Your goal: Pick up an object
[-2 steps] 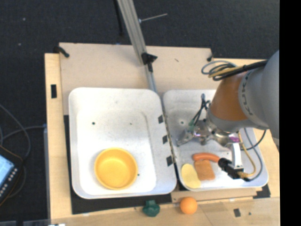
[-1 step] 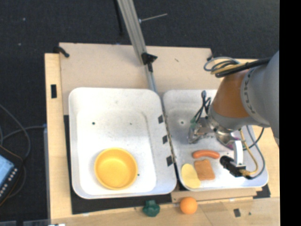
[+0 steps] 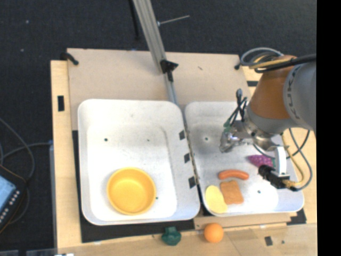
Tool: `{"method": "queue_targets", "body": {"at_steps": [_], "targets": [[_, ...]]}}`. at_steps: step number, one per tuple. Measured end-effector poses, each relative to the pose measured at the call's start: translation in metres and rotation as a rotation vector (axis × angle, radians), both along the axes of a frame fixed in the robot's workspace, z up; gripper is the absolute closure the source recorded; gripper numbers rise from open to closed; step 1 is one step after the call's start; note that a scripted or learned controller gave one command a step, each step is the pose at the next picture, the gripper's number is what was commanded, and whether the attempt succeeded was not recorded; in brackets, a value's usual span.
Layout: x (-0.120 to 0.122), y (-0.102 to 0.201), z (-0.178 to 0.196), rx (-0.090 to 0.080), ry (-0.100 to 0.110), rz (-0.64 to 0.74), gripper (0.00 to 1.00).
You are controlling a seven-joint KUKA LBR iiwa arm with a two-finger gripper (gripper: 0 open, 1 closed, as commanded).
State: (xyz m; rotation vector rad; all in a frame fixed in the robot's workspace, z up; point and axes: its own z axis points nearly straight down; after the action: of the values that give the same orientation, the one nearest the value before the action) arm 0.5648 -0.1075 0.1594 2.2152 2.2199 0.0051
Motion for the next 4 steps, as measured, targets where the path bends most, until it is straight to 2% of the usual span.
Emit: {"method": "queue_targets", "body": {"at_steps": [2,4], "targets": [[0.001,0.001,0.118,-0.001,-0.002,0.001,1.0],[0.015,0.1,0.117,0.002,0.004,0.005,1.0]]}}
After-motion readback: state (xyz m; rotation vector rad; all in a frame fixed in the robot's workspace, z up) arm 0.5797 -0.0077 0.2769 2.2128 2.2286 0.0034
